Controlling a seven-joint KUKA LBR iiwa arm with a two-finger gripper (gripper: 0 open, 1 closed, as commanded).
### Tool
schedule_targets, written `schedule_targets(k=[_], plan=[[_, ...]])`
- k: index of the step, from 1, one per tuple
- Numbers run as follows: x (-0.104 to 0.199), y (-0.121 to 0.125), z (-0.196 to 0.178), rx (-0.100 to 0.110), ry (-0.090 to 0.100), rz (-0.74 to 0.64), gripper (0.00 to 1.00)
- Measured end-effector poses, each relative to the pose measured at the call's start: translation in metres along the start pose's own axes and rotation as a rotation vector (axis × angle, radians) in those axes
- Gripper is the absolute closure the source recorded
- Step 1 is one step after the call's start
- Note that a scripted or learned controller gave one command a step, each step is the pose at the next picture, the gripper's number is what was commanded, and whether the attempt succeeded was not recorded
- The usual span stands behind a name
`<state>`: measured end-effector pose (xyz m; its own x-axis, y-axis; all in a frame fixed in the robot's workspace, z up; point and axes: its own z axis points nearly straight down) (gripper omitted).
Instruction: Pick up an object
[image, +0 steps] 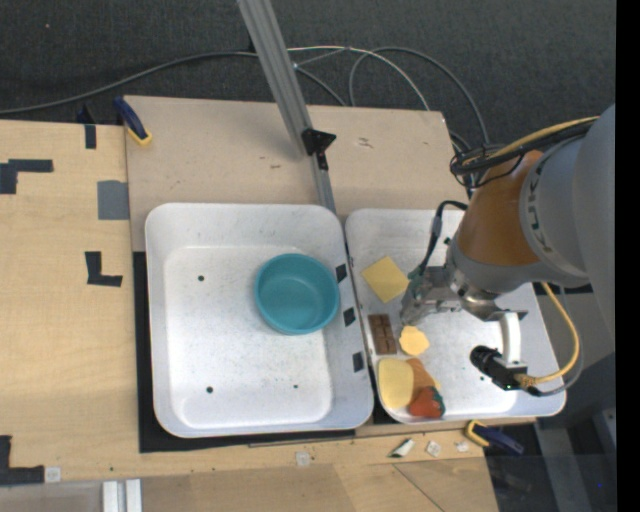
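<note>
Camera view: gripper (418, 312) low in right bin (520, 400), poised for picking.
Pincer state: cannot tell.
Nearest: round yellow piece (414, 342), just below gripper.
Apart: teal bowl (295, 292), left bin (190, 390).

A robotics lab: a plywood bench (60, 300) marked with tape, loose cables (400, 70) trailing behind the two white bins (165, 300), and a metal mast (285, 85) rising over them.

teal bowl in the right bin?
No. The teal bowl sits in the left bin; the right bin holds the small yellow and brown items.
</note>
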<state>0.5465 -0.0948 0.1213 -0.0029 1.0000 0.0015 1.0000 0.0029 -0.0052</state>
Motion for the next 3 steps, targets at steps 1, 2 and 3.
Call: schedule_targets(k=[1, 2, 3], plan=[[0.004, 0.005, -0.061, -0.009, -0.002, 0.001, 1.0], [0.005, 0.006, -0.09, -0.007, -0.002, 0.002, 1.0], [0.056, 0.011, -0.087, -0.004, 0.0, -0.004, 1.0]])
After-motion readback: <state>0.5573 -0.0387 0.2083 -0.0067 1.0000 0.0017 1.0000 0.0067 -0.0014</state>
